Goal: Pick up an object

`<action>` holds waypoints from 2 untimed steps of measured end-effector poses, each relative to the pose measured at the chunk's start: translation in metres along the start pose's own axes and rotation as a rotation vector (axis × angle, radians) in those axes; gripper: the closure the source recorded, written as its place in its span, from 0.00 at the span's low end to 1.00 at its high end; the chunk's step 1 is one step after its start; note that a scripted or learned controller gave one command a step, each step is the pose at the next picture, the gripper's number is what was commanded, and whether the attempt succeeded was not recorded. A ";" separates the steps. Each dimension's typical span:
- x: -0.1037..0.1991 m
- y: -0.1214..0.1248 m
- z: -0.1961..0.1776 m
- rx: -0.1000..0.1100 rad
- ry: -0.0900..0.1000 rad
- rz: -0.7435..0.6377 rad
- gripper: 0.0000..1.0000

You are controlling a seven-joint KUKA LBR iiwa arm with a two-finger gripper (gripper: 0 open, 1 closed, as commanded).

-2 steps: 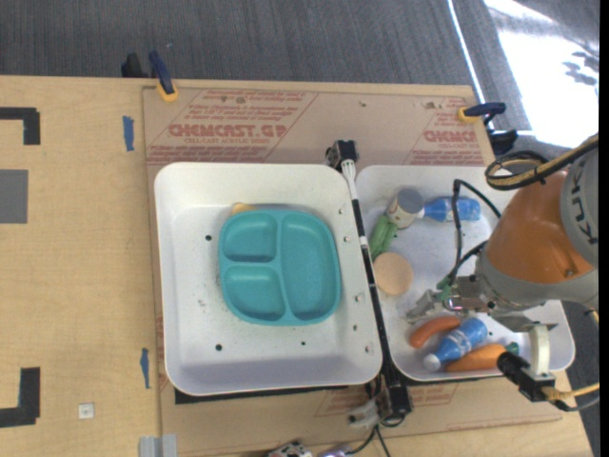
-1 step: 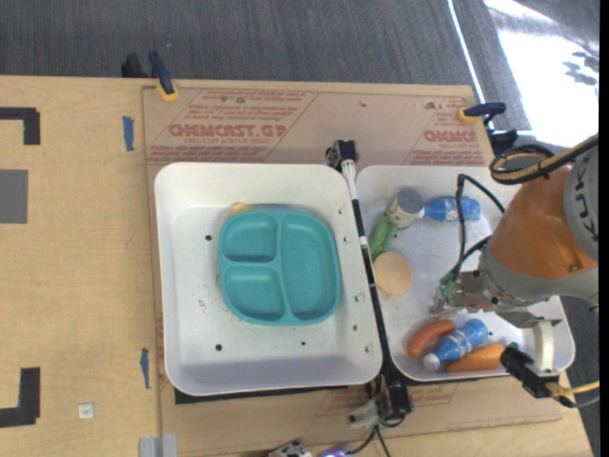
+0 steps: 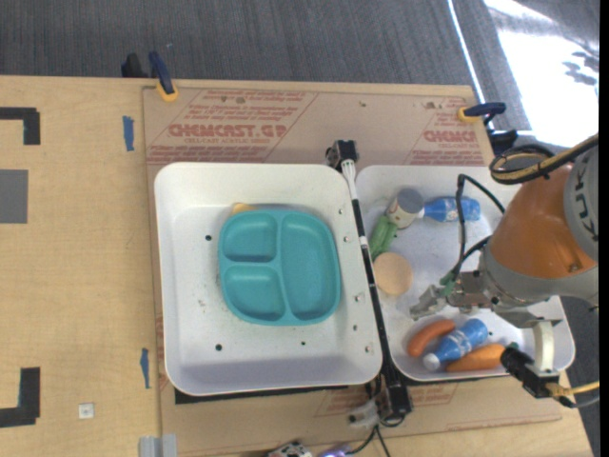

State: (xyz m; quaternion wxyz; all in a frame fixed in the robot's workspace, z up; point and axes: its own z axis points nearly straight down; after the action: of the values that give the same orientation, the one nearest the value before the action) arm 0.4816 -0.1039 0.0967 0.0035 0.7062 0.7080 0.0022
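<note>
My gripper (image 3: 430,299) hangs over the right bin (image 3: 547,360), reaching in from the right, open with nothing between its fingers. Just left of it lies a tan round ball (image 3: 392,273). Below it lie an orange sausage-shaped piece (image 3: 429,336), a blue bottle with a white cap (image 3: 459,341) and another orange piece (image 3: 481,355). Further back in this bin are a green bottle (image 3: 384,232) with a grey cap (image 3: 409,202) and a small blue bottle (image 3: 443,209).
The left bin (image 3: 186,284) holds a teal divided plate (image 3: 281,266). A ridge (image 3: 363,255) separates the two bins. Black cables (image 3: 471,217) loop over the right bin's back. Clamps sit on the cardboard's far edge (image 3: 164,79).
</note>
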 end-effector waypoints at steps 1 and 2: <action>0.000 0.059 0.009 0.006 0.002 -0.176 0.00; -0.003 0.163 0.013 0.006 0.002 -0.067 0.00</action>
State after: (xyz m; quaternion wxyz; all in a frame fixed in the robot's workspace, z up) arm 0.6450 -0.1064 0.0853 0.0007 0.6823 0.7311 0.0005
